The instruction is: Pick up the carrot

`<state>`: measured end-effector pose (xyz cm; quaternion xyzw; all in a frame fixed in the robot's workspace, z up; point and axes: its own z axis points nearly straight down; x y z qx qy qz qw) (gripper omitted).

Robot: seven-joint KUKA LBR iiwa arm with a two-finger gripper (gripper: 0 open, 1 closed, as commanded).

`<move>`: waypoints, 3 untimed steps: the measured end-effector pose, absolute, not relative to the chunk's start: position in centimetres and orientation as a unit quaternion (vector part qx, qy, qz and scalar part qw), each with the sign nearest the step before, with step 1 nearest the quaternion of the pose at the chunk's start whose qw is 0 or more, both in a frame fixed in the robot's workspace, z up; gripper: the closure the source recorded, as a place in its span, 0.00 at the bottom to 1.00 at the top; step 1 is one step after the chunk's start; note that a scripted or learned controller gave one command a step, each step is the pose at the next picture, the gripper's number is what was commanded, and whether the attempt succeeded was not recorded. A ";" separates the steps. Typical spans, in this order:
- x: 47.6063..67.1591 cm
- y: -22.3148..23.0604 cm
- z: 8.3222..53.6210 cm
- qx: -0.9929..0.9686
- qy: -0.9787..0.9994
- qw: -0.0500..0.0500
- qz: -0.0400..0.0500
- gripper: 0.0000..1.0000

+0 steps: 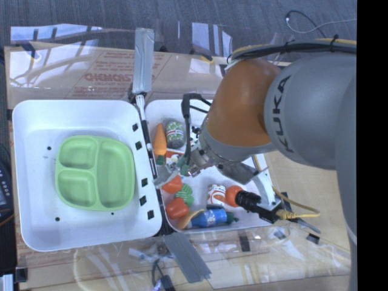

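Right bin holds carrot; left bin holds green plate.

The orange carrot, green at its lower end, lies lengthwise against the right bin's left wall.

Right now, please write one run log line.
carrot: in right bin, left side, not held | gripper: low beside it | green plate: left bin

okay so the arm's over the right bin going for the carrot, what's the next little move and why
Probably shift the hand toward the bin's left wall and up the view. The carrot lies there beside the wall, next to a green ball, and the hand sits just off its lower end.
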<state>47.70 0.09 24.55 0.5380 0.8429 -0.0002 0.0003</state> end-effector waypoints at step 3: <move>49.4 -1.0 19.0 0.292 0.957 -0.002 -0.001 0.00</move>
